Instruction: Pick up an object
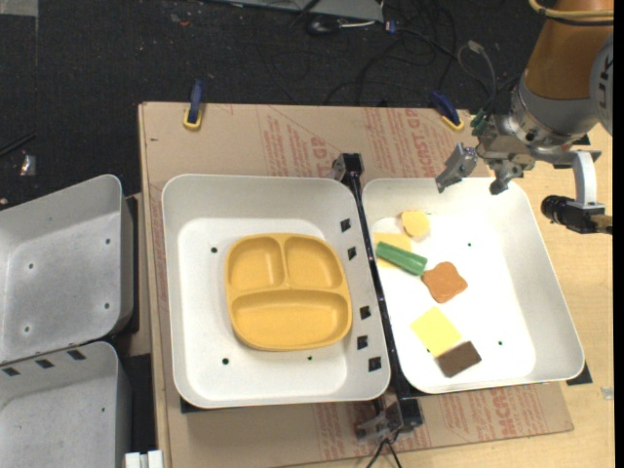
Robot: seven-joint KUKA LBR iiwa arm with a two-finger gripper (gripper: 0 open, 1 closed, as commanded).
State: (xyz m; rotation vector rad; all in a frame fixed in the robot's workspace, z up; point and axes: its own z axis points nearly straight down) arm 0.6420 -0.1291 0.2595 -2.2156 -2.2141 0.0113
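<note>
the two-finger gripper hangs with fingers apart over the right white bin's far edge. the small green plastic stick lies near the bin's left wall; it looks light and hard, best pinched across its middle.

Bright, even overhead light washes out the white bins, shadows stay soft, and the focus is slightly soft throughout.

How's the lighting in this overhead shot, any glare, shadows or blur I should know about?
Camera view: bright, even light; both white bins look nearly washed out, with soft shadows along their walls. The yellow tray and green piece are sharp. The gripper is slightly soft. The floor beyond the bench is dark.
</note>
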